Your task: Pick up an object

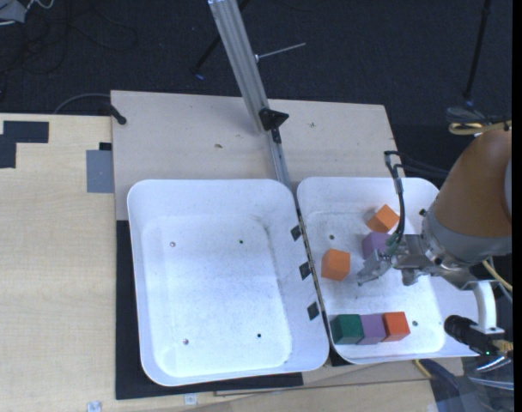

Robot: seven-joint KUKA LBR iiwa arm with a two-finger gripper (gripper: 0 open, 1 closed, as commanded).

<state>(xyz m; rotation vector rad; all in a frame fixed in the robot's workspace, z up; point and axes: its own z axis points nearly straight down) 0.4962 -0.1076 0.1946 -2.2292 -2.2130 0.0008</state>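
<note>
In the right bin lie several blocks. An orange cube sits near the bin's left wall, and another orange cube lies further back. A purple block sits between them, right beside my gripper. Along the front edge stand a green block, a purple block and an orange block in a row. My gripper hangs low over the bin's middle, just right of the first orange cube. Nothing shows between its fingers.
The left bin stands beside the right one, with black clips along the shared wall. A slanted aluminium rail rises behind the bins. The arm's body covers the right bin's right side.
</note>
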